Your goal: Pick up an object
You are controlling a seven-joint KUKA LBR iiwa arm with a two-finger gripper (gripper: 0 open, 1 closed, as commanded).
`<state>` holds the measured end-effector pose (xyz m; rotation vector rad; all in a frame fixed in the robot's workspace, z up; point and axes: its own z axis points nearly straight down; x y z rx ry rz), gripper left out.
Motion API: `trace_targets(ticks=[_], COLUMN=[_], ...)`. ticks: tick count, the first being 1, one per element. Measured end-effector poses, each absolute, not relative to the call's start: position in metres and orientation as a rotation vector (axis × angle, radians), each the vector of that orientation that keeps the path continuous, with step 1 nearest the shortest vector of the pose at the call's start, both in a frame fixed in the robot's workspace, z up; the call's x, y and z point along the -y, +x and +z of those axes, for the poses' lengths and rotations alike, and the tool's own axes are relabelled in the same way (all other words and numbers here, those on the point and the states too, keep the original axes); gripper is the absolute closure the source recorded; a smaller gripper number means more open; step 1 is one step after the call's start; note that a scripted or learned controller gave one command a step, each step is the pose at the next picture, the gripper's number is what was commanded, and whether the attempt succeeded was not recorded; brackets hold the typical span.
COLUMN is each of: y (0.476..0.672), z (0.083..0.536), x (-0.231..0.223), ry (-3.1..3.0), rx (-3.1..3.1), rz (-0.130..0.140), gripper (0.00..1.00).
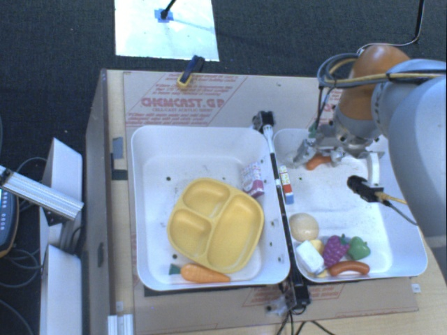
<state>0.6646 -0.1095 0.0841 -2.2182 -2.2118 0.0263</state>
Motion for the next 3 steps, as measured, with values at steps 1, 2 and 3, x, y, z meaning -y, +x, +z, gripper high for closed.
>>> trace_targets(ticks=[1, 2, 3], y=[0.6646, 0.665, 0.6647], z=[0.084, 0.0841, 0.0839], x=[0.1082, 0.1112, 0.1075], ry=[-2.218, -2.216, -2.218], rx=[2.212, 2.208, 2.211], rz=[0.027, 0.022, 0.026], gripper=[0.0, 0.0, 0.0])
